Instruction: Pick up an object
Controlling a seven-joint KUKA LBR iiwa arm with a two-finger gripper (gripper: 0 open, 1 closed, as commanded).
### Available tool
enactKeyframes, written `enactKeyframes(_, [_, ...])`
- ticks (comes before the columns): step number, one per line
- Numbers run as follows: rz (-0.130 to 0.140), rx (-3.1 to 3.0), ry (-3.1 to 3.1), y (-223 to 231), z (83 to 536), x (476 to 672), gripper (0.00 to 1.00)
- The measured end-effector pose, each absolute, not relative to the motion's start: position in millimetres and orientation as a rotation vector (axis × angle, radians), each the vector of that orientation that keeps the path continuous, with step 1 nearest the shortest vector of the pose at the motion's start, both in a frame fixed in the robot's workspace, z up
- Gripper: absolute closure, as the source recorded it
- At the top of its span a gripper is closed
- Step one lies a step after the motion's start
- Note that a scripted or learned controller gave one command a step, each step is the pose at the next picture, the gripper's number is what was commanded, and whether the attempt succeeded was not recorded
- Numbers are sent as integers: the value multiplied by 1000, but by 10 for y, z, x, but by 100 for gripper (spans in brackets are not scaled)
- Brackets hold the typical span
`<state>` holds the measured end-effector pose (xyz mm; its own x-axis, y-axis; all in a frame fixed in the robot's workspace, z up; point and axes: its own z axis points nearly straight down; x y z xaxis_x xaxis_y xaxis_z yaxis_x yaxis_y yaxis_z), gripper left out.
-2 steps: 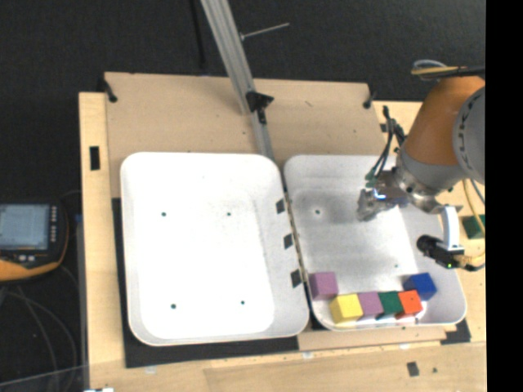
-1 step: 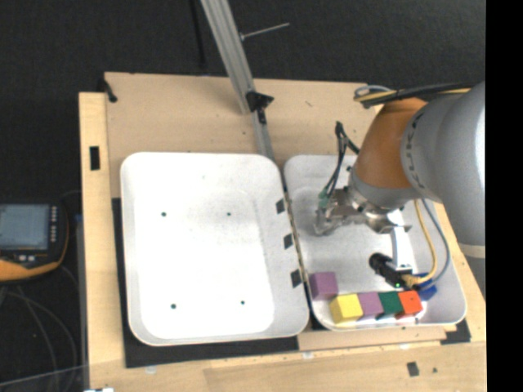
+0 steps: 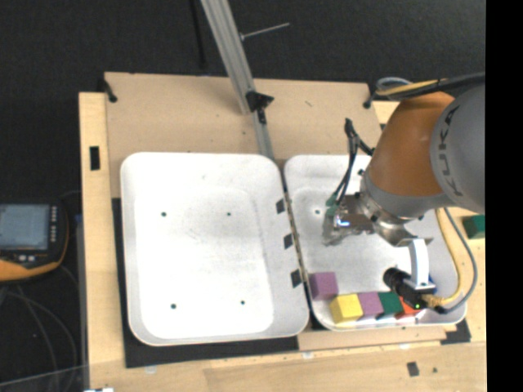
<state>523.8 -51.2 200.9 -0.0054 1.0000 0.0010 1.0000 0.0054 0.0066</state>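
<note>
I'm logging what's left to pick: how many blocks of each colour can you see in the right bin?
Purple blocks: 2
Yellow block: 1
Green block: 1
Total: 4 clearly visible, clustered along the right bin's near edge. A small red-orange bit beside the green one is too small to identify.

Two bins lie side by side, the left bin at the frame's centre-left, the right bin beside it with blocks along its lower edge under the arm.
</note>
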Motion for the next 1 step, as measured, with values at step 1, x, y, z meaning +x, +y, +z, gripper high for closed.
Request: enactKeyframes(1, [3, 2213, 2231, 85, 1962, 5316, 100])
